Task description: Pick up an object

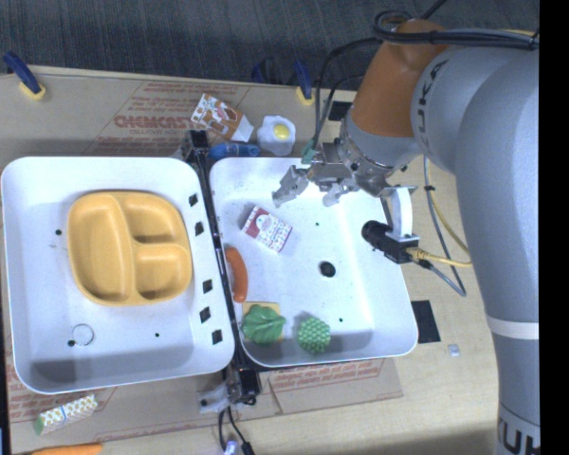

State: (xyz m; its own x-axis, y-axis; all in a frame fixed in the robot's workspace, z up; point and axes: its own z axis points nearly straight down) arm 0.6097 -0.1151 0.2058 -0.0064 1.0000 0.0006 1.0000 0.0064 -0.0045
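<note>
Overhead, gripper (pixel 311 186) poised above right bin (pixel 360 303), fingers spread apart with nothing between them; red-and-white packet (pixel 266 228) just below and left of fingertips, lying flat, apart from orange carrot (pixel 237 271). Likely best done by centring over packet, lowering straight, closing across its narrow side

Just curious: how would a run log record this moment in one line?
hand: open, nothing held | over right bin | nearest: red-and-white packet | pick: not yet done
</note>
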